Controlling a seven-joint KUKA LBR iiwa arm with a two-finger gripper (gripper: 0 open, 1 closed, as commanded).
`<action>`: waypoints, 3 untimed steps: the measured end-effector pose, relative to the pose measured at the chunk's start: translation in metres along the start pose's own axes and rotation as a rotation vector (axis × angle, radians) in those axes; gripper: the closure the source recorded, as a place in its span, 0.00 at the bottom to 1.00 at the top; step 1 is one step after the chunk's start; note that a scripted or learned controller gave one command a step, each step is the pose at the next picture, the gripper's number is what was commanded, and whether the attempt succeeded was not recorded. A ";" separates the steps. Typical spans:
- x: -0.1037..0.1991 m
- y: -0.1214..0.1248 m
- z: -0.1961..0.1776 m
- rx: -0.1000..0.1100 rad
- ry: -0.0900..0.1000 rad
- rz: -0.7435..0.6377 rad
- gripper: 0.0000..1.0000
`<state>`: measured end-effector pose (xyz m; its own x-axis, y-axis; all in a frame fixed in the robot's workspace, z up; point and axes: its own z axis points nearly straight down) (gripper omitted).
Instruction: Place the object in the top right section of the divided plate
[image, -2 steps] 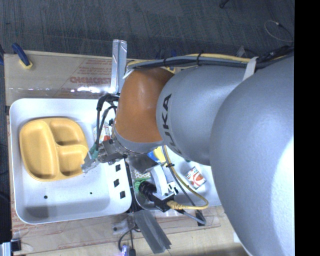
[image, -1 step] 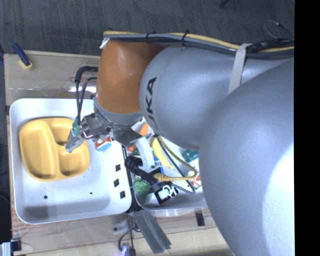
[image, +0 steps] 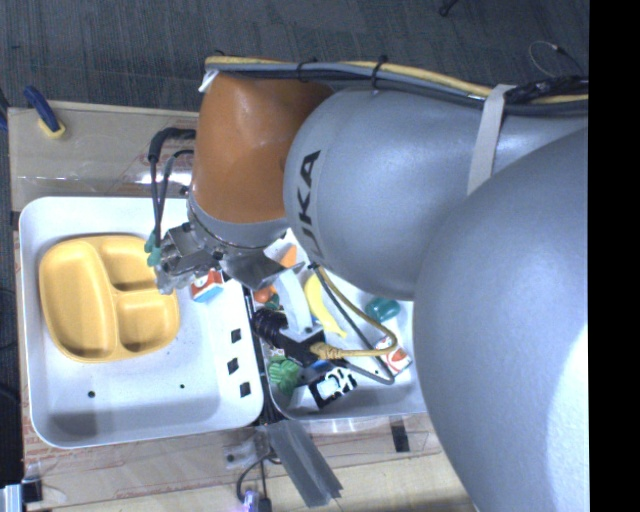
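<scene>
claw (image: 163, 262) | I see it over the left bin (image: 60, 400), at the yellow divided plate's (image: 100, 300) right edge, above its top right section | grip: I cannot tell | green object (image: 152, 258) at its tip, touching or held unclear | red-white item (image: 207, 290) just right of claw | right bin's (image: 400, 395) clutter farther right
</scene>
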<state>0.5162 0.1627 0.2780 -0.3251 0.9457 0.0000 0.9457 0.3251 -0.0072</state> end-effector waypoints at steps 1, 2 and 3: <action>-0.075 -0.068 0.002 -0.004 0.001 -0.109 1.00; -0.017 -0.048 0.041 -0.003 0.000 -0.431 1.00; -0.017 -0.048 0.041 -0.003 -0.001 -0.431 0.00</action>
<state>0.4759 0.1307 0.2373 -0.6902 0.7236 0.0018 0.7236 0.6902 -0.0040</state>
